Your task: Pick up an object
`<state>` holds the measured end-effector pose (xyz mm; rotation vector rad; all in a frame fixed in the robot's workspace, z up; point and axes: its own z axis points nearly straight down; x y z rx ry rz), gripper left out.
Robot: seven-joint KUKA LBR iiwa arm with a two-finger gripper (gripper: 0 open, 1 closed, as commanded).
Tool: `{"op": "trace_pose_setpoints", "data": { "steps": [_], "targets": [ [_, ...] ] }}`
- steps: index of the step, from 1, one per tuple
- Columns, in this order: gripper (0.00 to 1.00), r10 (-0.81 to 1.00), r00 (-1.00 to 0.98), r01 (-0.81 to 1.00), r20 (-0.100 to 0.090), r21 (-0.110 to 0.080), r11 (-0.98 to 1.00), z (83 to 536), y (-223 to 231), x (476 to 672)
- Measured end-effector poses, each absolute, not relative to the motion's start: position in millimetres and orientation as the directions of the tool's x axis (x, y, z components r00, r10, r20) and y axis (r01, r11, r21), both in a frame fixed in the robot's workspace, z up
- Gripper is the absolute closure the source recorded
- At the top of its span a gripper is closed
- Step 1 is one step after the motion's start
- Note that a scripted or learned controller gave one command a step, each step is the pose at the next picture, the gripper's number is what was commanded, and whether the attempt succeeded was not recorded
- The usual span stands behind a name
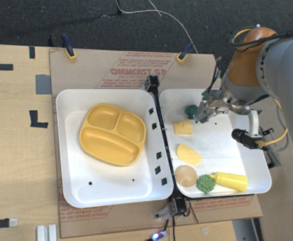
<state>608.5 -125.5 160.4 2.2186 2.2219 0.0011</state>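
Objects lie scattered in the right bin (259, 172): a small dark green piece (191, 110) at about 10 o'clock, a pale yellow wedge (183, 128) just below it, a yellow slice (189, 154) near centre-left, and at 7 o'clock a tan ball (186, 175) touching a green broccoli (205, 183) and a yellow bottle (230, 181). The hand (202, 115) hovers just beside the dark green piece; whether it grips I cannot tell. The left bin (68, 149) holds a yellow divided plate (112, 133).

Both white bins (68, 185) look like smooth plastic, the yellow divided plate (113, 133) glossy plastic, on matt brown cardboard (131, 72).
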Motion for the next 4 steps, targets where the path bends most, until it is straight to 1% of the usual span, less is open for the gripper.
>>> {"op": "trace_pose_setpoints", "data": {
  "steps": [1, 2, 3, 4],
  "targets": [
    [1.00, 1.000, -0.001, 1.000, -0.001, 0.002, 0.001, 220.5, -124.2, 603.8],
    [1.00, 1.000, -0.001, 1.000, 0.000, -0.002, 0.001, 244.8, -124.0, 604.4],
    [1.00, 1.000, -0.005, 1.000, 0.002, -0.005, 0.005, 249.4, -76.5, 587.5],
    [1.00, 1.000, -0.006, 1.000, 0.002, -0.007, 0.006, 239.3, -17.6, 564.4]
  ]
}}
